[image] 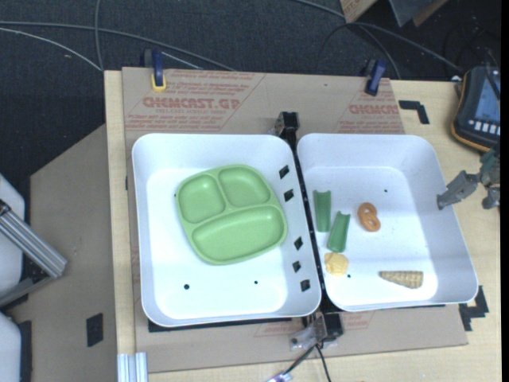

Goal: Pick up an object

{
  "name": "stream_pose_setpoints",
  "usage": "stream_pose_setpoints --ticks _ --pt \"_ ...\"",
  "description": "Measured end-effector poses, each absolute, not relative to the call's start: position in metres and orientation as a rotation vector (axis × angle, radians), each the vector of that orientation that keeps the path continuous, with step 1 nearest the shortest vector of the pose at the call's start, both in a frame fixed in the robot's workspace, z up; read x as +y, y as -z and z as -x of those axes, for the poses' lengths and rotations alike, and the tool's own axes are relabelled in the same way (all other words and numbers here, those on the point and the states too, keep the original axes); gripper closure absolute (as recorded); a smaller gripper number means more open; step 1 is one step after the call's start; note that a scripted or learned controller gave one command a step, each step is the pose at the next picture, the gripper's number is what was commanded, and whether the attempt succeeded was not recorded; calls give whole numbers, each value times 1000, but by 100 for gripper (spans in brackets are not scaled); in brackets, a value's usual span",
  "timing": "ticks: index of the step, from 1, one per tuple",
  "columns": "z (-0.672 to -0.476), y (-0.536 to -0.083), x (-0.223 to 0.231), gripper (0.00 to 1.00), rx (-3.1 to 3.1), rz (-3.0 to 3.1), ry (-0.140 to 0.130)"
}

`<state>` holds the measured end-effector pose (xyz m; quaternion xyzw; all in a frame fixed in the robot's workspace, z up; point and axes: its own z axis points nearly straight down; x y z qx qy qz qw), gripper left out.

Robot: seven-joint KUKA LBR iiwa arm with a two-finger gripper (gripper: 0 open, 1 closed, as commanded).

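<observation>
On the bench I read "CHEMCAST GP" printed in red on the brown board [238, 94] under both bins, once above each. Left bin [151, 213] carries a green divided plate [231, 215], set toward its far edge. Right bin [445, 213] carries two green sticks [330, 221] near its left wall, an orange piece [368, 217] near the middle, a yellow piece [336, 264] at the near-left corner, and a tan cone [402, 278] along the near edge. My gripper [460, 189] hangs over the right bin's right rim, holding nothing; how its grip stands, I cannot tell.
</observation>
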<state>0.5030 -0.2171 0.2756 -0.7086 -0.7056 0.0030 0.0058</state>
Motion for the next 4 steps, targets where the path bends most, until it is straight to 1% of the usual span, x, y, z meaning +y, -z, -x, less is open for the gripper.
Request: stream_pose_setpoints --ticks 1,2,3,4 --pt "-505 -282 -216 0 -2221 2221 0" --pt "-514 -225 -212 0 -2218 2216 -3" --pt "-505 -165 -212 0 -2215 2217 -4" --pt "-507 -105 -218 0 -2217 2218 -2"
